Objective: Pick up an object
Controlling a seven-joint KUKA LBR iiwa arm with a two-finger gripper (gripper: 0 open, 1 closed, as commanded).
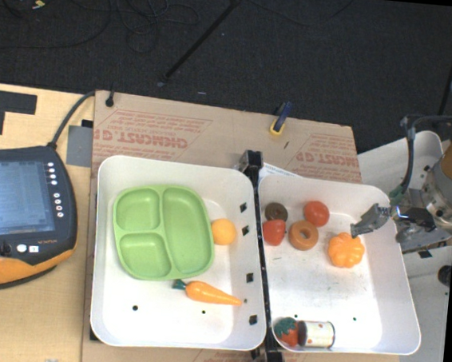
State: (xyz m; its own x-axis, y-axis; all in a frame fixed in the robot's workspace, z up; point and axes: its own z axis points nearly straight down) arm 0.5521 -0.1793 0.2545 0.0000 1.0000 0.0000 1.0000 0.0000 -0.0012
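Whether the jaws are standing parted or closed cannot be told from this view, and nothing is showing clamped in them. The gripper is hovering over the right bin at about two o'clock from the bin's middle, with the arm reaching in across the right rim.

The nearest candidate, an orange pumpkin-like toy, is sitting just beside the gripper, at about seven o'clock from it. A brown ring is lying near the pumpkin's nine o'clock side, and a red tomato is sitting at eleven o'clock from the pumpkin. A red piece and a darker ring are crowding the divider. A small can is lying on its side at the bin's six o'clock edge.

In the left bin, a green divided tray, an orange ball and a carrot are resting well apart from the gripper.

The step in hand is looking like the approach. Doing it well is probably meaning centring over the pumpkin before descending, going down straight, and straddling its widest part, since a rounded body is likely to be squirting sideways under an off-centre squeeze. Approaching along the line from two to eight o'clock is keeping clear of the ring.
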